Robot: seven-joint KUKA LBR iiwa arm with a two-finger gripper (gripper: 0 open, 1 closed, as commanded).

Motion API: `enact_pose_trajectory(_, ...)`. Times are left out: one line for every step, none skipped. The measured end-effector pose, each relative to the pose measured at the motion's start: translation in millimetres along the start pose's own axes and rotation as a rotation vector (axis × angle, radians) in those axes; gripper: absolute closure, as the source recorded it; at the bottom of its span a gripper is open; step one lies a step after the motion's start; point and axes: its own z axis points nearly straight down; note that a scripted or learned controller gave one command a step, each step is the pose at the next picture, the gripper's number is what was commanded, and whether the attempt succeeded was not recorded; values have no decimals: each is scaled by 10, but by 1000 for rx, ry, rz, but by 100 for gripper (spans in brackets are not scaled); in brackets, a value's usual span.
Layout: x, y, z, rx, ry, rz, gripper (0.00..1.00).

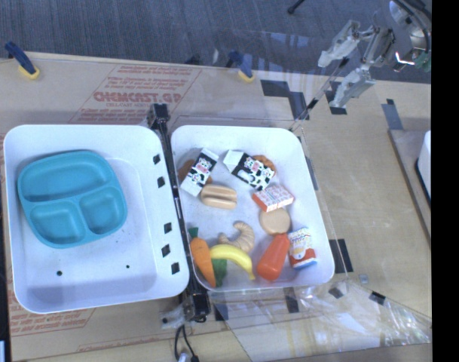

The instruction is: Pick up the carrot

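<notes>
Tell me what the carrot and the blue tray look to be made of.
The carrot looks like moulded toy plastic: even orange colour, smooth rounded body, green end. The blue tray also looks plastic, likely matte: one flat turquoise colour, soft rounded compartment edges, no sharp glare. Neither can be confirmed from this view.

Claw (pixel 348 60) open above bench, well apart from carrot (pixel 202 258) in right bin (pixel 310 194), beside banana (pixel 233 257)
</notes>
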Motion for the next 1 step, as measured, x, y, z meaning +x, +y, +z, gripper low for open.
enact_pose_trajectory(449, 152, 1317, -7, 25, 28, 0)
